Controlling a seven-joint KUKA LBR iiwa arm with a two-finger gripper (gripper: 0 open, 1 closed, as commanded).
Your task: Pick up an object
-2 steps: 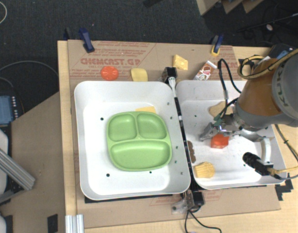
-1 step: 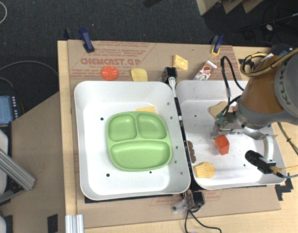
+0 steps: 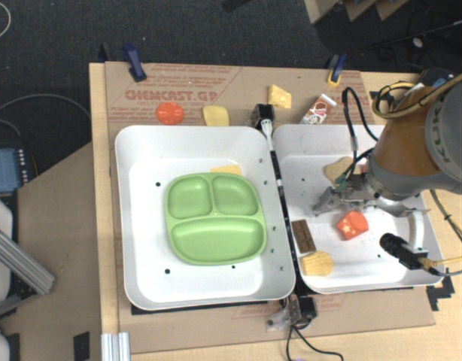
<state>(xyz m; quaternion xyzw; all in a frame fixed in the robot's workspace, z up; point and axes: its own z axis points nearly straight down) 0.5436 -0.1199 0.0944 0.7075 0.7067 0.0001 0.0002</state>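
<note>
Orange block [image 3: 353, 226] just below my gripper [image 3: 338, 199]

It lies slightly right of my tips, apart; whether my jaws are parted or closed, I cannot tell.

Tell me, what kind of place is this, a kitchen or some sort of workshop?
Most likely a robot test lab, not a kitchen. A robot arm reaches over two white bins on a cardboard-covered bench, the food pieces look like toys, such as the orange block, and loose cables run about.
</note>
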